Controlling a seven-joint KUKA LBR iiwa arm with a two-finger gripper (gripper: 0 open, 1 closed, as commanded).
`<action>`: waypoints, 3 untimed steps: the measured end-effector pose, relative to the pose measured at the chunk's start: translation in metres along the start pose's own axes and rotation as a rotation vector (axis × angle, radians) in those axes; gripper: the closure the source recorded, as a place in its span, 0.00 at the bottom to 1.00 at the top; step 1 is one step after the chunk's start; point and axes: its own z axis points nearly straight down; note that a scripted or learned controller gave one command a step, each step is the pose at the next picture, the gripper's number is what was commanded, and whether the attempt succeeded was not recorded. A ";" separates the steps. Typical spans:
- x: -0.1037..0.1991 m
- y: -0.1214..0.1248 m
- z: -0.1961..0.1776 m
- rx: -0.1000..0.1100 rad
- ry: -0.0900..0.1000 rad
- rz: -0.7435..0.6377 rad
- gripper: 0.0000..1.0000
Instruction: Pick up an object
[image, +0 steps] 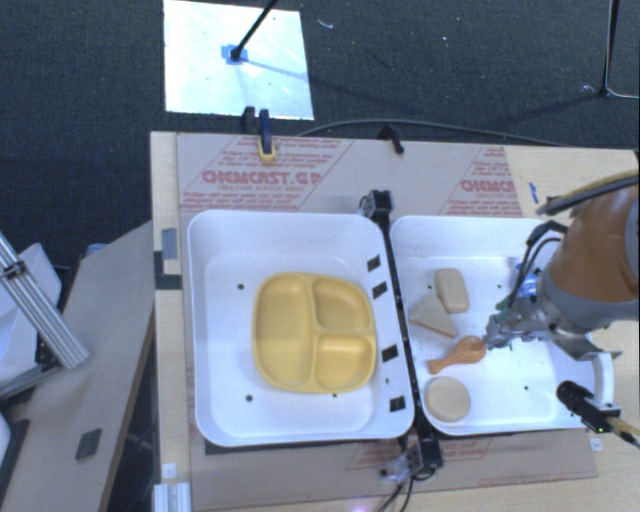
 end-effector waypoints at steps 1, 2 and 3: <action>-0.007 0.000 -0.061 -0.004 -0.002 -0.001 1.00; -0.013 0.009 -0.118 -0.004 -0.002 -0.002 1.00; -0.014 0.010 -0.153 -0.001 0.000 -0.002 1.00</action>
